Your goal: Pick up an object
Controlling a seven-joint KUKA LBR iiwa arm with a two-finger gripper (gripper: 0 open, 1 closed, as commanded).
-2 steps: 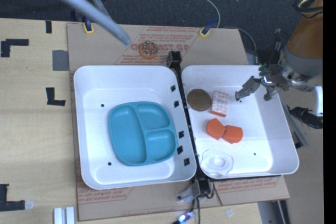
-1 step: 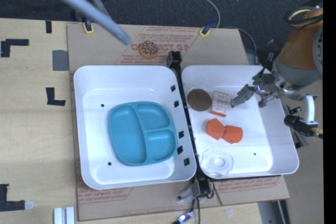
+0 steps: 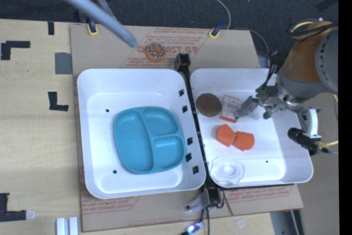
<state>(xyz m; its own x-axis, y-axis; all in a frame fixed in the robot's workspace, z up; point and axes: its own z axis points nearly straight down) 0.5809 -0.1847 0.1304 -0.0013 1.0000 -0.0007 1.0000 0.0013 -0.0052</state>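
Arm enters from 3 o'clock; grey body with orange band at the upper right, wrist bent down and pointing toward 9 o'clock over the right bin [image 3: 286, 173]. Gripper [image 3: 246, 108] sits low above the bin's upper middle. Whether it is spread or pressed together: cannot tell, the tip is too small and blurred. Nothing seen pinched in it.

Right bin contents: brown round disc [image 3: 208, 104] at 9 o'clock of the gripper tip, near it; small clear packet with red print [image 3: 229, 107] between disc and tip, just beside the tip; orange block pieces [image 3: 235, 137] at 6 o'clock of the tip, lying on the bin floor apart from it; white round lid-like item [image 3: 227, 169] at the bin's lower left corner.

Left bin [image 3: 93, 91] holds a blue divided tray [image 3: 148, 137], lying flat at centre.
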